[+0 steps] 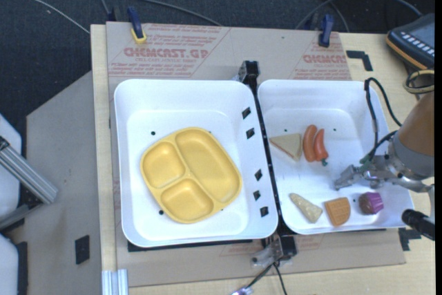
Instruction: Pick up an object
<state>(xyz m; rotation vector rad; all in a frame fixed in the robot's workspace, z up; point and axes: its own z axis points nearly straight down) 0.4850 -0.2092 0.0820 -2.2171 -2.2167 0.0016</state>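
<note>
While the left bin (pixel 131 148) holds a yellow three-compartment tray (pixel 191 174), the right bin (pixel 304 97) carries the food toys — a pale wedge (pixel 288 145), two sausages (pixel 316 143), a cheese-like piece (pixel 306 207), an orange cracker (pixel 338 211) and a purple grape (pixel 371 202). Above the right bin's bare floor, near the grape, hangs the gripper (pixel 345 179) — whether its jaws stand apart or together I cannot tell.

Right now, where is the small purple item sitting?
The small purple item lies in the right bin, near its front right corner, just right of the orange piece and below the gripper.
</note>
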